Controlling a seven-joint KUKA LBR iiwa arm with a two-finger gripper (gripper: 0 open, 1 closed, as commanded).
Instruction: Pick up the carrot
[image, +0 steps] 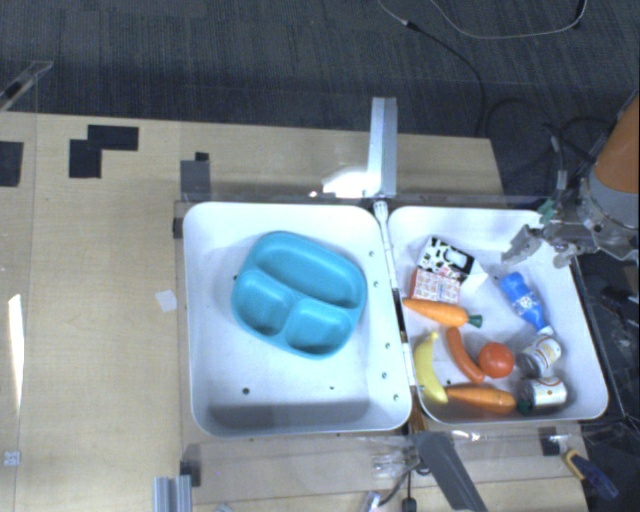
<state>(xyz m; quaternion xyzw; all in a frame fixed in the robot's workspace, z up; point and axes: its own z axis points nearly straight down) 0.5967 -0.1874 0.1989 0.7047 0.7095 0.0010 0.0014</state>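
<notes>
Two carrots lie in the right bin (596, 345). One carrot (438, 312) rests across the bin's left-middle, its green tip pointing right. The other carrot (480, 400) lies along the front wall, beside a can. My gripper (541, 250) hovers over the bin's far right corner, well away from both carrots. It is open, with nothing between its fingers (521, 245).
The right bin also holds a banana (428, 368), a sausage (461, 354), a tomato (496, 358), a blue bottle (522, 298), two cans (545, 353), a black-and-white box (445, 258) and a pink packet (435, 288). A blue divided plate (298, 292) sits in the left bin (210, 400).
</notes>
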